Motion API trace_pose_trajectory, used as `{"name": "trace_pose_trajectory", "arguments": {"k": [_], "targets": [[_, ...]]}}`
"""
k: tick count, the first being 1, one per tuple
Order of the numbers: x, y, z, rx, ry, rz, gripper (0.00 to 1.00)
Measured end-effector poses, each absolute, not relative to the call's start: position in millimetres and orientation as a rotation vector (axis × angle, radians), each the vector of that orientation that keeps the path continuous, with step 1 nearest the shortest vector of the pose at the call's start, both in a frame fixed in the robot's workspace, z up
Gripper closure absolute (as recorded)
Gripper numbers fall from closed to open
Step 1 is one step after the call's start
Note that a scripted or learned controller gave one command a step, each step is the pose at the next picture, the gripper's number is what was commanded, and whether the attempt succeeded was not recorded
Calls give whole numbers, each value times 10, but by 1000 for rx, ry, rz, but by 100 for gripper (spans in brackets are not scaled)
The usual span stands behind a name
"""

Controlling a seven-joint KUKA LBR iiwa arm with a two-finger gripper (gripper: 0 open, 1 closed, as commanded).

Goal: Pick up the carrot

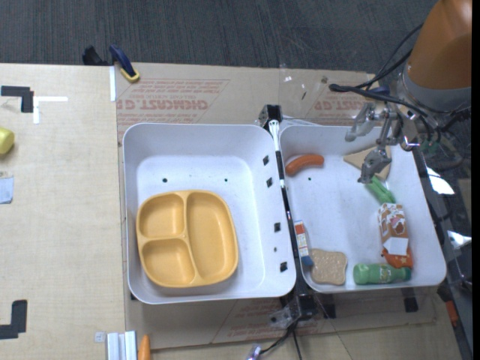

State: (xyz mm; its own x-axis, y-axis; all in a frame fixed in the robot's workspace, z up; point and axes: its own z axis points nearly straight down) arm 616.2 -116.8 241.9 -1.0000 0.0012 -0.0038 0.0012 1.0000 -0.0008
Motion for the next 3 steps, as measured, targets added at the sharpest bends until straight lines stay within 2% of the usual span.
{"name": "trace_pose_trajectory", "arguments": {"k": [1,2,3], "targets": [[5915,-965,931,-100,3135,-2,0],[6281,-1292,940,467,3099,-1,0],[5773,-928,927,618,3078,0,0]]}}
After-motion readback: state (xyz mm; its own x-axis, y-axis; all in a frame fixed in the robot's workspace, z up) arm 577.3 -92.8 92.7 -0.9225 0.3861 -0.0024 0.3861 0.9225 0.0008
